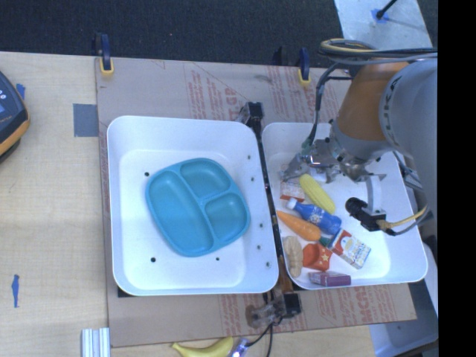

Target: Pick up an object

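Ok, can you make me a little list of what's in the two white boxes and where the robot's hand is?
left bin: holds a blue divided plate, lying flat
right bin: holds a pile of toy food
toy food seen: yellow corn, blue bottle, orange carrot, small carton
arm: grey with an orange band, reaching in from the right
tool: low over the back of the right bin, just above the corn
outside the bins: a banana at the bench's front edge
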`<state>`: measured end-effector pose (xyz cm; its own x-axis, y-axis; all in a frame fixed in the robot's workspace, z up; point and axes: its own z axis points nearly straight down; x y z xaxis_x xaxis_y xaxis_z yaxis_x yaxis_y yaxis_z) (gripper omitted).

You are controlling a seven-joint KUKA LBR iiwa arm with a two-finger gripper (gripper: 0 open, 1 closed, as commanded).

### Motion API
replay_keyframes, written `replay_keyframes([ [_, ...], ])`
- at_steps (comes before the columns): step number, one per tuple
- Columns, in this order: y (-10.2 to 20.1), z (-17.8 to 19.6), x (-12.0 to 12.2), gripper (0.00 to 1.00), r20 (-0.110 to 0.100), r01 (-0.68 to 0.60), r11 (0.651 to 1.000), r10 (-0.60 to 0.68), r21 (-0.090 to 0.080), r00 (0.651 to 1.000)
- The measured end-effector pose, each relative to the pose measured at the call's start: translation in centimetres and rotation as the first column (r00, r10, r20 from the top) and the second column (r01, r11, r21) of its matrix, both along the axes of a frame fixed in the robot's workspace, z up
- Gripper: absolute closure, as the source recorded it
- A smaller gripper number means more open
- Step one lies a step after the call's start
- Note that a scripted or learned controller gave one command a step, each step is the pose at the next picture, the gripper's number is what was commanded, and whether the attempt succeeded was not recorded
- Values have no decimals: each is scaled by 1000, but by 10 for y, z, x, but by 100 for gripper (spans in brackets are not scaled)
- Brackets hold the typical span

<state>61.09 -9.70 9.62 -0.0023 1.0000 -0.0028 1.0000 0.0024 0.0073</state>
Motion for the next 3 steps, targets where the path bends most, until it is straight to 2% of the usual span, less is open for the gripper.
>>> replay_keyframes([
  [1, -7, 0, -14, 0, 1, -2, 1000, 2, 2, 1000],
  [2, -7, 11, -14, 100, -2, -4, 1000, 4, 2, 1000],
  [3, -7, 11, -14, 0, -2, -5, 1000, 5, 2, 1000],
])
